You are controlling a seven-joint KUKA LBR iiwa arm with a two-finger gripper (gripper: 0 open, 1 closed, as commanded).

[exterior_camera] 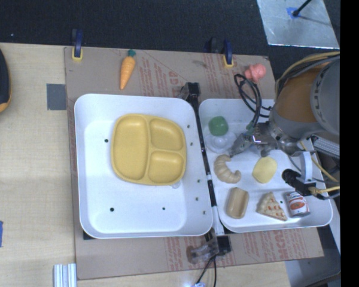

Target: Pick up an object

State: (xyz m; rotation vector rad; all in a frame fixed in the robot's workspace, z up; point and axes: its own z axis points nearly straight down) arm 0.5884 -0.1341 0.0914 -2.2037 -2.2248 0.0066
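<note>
Right of centre in the frame, the gripper [249, 140], jaws' state impossible to tell, is hovering near the croissant [227, 168], seemingly a light, rigid toy best pinched across its middle.

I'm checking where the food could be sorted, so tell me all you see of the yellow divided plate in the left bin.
The yellow plate is a rounded-square tray that looks like matte plastic, with three compartments: one long section along its left side and two smaller ones on its right. It lies flat, right side up, slightly rotated, on the floor of the left bin, above the bin's middle. Nothing lies in its compartments, and nothing else touches it.
</note>
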